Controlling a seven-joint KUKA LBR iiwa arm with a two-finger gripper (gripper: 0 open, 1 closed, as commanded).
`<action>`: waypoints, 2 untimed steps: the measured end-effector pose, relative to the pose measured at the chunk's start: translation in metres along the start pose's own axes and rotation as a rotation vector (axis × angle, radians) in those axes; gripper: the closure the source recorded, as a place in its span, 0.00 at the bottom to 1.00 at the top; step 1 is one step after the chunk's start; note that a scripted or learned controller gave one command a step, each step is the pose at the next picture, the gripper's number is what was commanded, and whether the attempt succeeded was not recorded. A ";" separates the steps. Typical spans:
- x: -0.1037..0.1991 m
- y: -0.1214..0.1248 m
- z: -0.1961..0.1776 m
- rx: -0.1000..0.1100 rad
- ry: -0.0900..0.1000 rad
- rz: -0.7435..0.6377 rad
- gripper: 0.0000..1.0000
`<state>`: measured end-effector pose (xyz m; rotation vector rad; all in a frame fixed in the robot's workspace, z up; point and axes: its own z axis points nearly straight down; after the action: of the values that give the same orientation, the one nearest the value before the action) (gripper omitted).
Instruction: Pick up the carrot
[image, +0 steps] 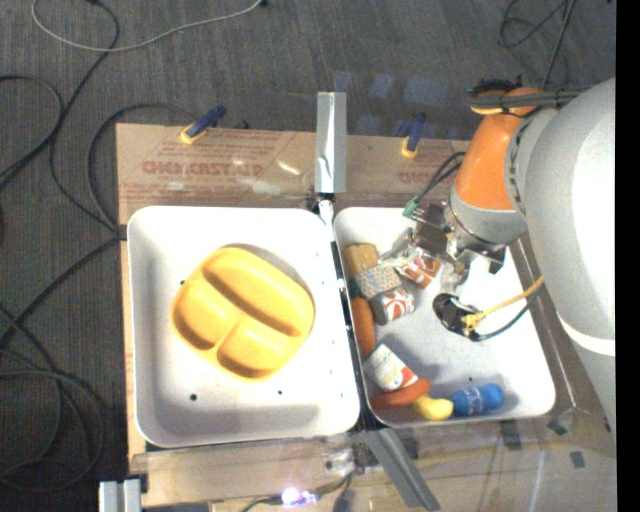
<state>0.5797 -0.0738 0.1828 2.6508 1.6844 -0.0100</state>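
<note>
The carrot (362, 322) is an orange stub that lies lengthwise against the left wall of the right bin (520, 370). My gripper (432, 248) hangs low over the upper middle of that bin, up and to the right of the carrot and apart from it. Just under the gripper sits a red and white packet (417, 268). The grey arm with its orange band (490, 180) comes in from the upper right.
Around the carrot lie a tan block (361, 257), a red and white can (393, 304), a small white bottle (388, 368), a red sausage (396, 395), a yellow piece (434, 406) and a blue object (478, 398). A yellow divided plate (244, 310) rests in the left bin (150, 400). A black cable loop (455, 315) hangs below the wrist.
</note>
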 end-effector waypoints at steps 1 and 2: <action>0.036 -0.062 0.001 0.002 0.000 0.408 0.00; 0.025 -0.007 -0.042 -0.001 0.000 -0.010 0.00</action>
<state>0.5838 -0.0479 0.2243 2.6416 1.6970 -0.0094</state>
